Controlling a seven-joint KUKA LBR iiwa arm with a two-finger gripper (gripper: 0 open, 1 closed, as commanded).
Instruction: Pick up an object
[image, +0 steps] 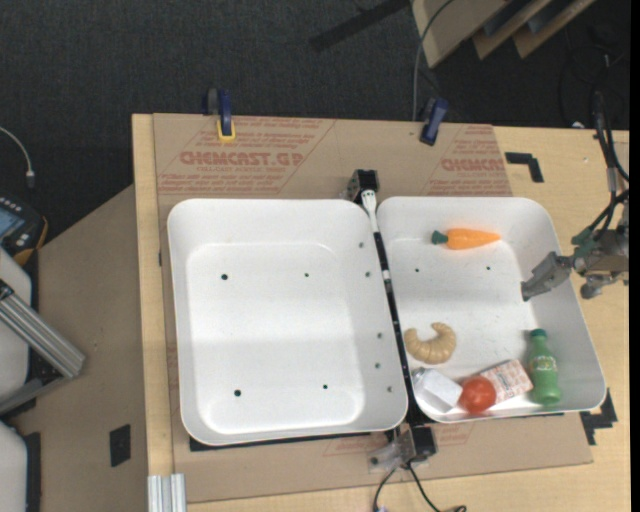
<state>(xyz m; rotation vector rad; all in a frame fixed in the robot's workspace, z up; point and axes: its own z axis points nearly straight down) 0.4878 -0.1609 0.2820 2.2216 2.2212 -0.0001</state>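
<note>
The right bin (505, 215) holds an orange toy carrot (467, 238) near its far side and a tan croissant (432, 342) near the divider. A red tomato (478, 394), a white box (434, 388), a labelled packet (509, 378) and a green bottle (543, 366) sit along its near edge. My gripper (556, 289) hangs over the bin's right rim, above and behind the green bottle. It is open, its fingers spread with nothing between them.
The left bin (185, 300) lies beside the right one, with a black divider strip (385, 290) between them. Both rest on a brown board (290, 150) held by blue clamps (432, 120) at the back. Cables (605, 215) hang at the right.
</note>
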